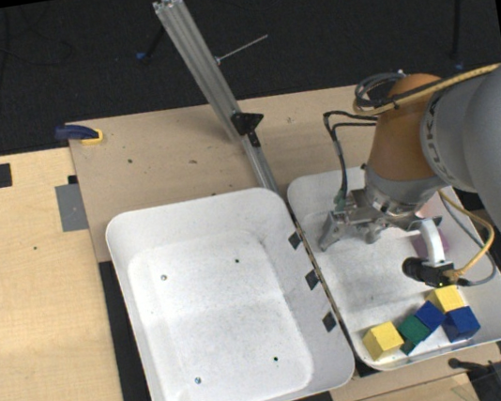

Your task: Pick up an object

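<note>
Nearest to me, in the near corner of the right bin [499, 320], I see a tight cluster of small blocks with flat faces and square edges: a yellow block [382, 339] on the left, a green block [414, 333] touching it, a blue block [429, 314] just behind that, then a second yellow block [449, 298] sitting against another blue block [461, 324]. They look matte, like painted wood or foam, though I can't be sure which. Any of them would serve as the object to pick, and all lie on the bin floor.

The right bin is a shallow white tray with rounded corners and a faintly speckled floor. The left bin [146, 260], beside it, is the same make, with a few dark dots on its floor. Black clips [313, 278] sit along the seam where the two rims meet.

Farther back over the right bin, the gripper [355, 225] hangs low near the bin's far half, well apart from the blocks. Its metal parts are grey and angular; I cannot tell how the jaws stand. Above it is the orange band [398, 146] and the smooth grey arm [473, 138].

Beyond the bins, a ribbed aluminium rail [205, 69] slants across the pale wooden bench [157, 153].
</note>
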`<state>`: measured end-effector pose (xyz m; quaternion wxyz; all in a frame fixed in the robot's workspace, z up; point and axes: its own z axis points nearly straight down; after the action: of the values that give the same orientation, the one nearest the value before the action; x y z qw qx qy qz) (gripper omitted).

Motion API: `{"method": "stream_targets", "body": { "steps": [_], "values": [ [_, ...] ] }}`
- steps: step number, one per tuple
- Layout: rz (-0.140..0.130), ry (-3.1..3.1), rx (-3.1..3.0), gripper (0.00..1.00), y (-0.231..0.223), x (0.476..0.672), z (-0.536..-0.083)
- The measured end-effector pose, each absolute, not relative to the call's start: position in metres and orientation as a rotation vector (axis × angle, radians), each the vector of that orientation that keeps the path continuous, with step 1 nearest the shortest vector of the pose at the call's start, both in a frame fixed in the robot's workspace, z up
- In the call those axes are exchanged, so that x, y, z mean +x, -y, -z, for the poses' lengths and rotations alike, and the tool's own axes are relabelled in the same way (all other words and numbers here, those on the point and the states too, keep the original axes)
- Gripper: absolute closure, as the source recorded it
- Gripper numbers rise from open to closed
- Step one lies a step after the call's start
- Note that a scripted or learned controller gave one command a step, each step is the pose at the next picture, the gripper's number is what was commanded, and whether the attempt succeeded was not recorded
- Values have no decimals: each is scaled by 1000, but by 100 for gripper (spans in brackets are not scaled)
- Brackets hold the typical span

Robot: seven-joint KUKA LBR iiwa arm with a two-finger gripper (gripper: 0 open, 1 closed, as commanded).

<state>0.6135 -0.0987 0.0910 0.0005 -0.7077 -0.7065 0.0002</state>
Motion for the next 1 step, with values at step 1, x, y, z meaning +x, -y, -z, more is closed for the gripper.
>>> {"method": "stream_targets", "body": {
  "steps": [1],
  "values": [
    [-1, 2210, -2230, 100, 100, 613, -101]
  ]
}}
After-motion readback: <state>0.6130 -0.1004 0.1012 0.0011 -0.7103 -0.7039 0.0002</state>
